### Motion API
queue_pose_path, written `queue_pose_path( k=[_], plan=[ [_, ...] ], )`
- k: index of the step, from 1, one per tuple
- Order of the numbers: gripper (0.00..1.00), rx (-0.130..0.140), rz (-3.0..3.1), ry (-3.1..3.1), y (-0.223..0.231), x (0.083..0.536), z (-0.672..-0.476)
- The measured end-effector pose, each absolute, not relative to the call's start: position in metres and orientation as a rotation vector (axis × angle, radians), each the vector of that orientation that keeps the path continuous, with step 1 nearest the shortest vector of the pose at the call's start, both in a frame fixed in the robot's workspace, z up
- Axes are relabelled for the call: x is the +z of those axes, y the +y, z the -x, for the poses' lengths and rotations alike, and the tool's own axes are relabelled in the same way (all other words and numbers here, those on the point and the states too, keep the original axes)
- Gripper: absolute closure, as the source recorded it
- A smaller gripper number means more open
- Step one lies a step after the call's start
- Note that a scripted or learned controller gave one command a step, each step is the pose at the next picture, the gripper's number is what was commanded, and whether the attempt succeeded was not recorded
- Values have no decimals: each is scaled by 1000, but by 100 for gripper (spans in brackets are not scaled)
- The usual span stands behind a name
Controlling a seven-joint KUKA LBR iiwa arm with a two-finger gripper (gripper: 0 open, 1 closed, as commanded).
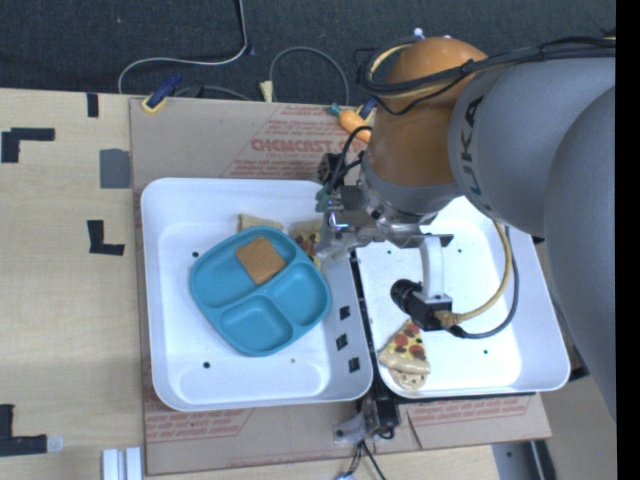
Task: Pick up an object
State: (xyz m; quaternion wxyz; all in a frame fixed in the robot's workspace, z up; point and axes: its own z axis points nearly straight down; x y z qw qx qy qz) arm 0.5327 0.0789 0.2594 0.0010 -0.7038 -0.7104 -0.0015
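Left bin (190,368): blue three-compartment plate (270,313), sitting at a slant mid-bin. A brown toast square (262,258) lies flat in the plate's far compartment; the other two compartments are bare. A pale bread-like wedge (252,224) pokes out behind the plate's far rim. A small mottled food piece (305,238) is just beside the plate's far right rim, partly under the robot, so I can't ID it.

Right bin (500,348): one pizza slice (405,353) near the front left corner, close to the divider. It lies flat with its tip pointing toward the far side and its pale crust toward the front edge. Orange-yellow top with red pepperoni dots. It touches nothing else.

Both bins sit on a cardboard sheet (200,148) with red print.

Arm comes in from the right, grey link high over the right bin, orange band above the far end of the divider, wrist pointing down. Gripper (335,226) is at the left bin's far right corner, near the mottled piece and the plate rim, well apart from the pizza slice. Wrist blocks the tip, so I can't tell if it's open or closed, or on anything.
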Motion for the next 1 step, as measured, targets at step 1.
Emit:
queue_pose_path(
  k=[1],
  plan=[
    [100, -2, 2225, -2220, 26, 298, -518]
  ],
)
